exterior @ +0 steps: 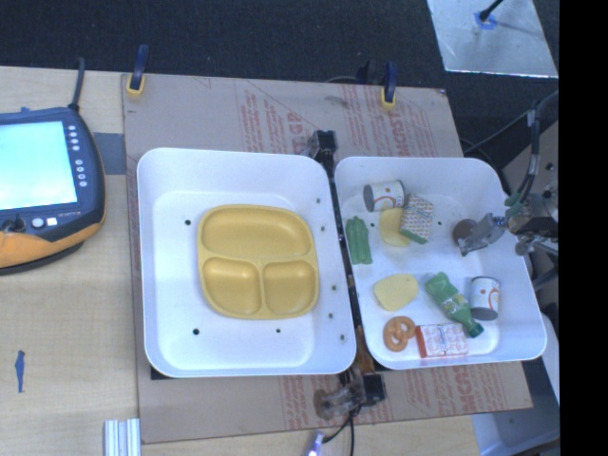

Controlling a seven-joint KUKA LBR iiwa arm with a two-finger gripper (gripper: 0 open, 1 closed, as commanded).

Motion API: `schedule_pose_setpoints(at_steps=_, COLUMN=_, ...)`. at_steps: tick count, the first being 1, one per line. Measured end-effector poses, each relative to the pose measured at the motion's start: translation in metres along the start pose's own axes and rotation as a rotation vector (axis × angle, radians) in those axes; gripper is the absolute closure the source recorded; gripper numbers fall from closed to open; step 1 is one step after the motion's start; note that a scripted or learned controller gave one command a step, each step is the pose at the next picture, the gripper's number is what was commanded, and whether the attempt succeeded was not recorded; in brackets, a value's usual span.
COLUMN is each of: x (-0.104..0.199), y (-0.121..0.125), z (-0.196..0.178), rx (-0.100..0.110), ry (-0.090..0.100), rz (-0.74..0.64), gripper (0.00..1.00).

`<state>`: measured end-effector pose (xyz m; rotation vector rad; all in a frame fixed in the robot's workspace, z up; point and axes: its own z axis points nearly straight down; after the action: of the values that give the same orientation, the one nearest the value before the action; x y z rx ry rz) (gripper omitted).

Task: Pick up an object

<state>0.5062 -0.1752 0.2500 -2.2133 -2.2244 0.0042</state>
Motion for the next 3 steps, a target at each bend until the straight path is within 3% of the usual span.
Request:
schedule_pose_setpoints(at_steps=1, x=0.007, y=0.024, z=0.145, rx=0.003, ry=0.0, rz=-0.001, gripper=0.0)
schedule_pose_setpoints(at_steps=2, x=0.008, y=0.009, z=0.158, rx=0.001, ry=0.002, rz=-0.002, gripper=0.0)
schedule_pose_setpoints(at_steps=3, x=0.006, y=0.009, z=0.148, rx=0.004, ry=0.0, rz=-0.006, gripper=1.0)
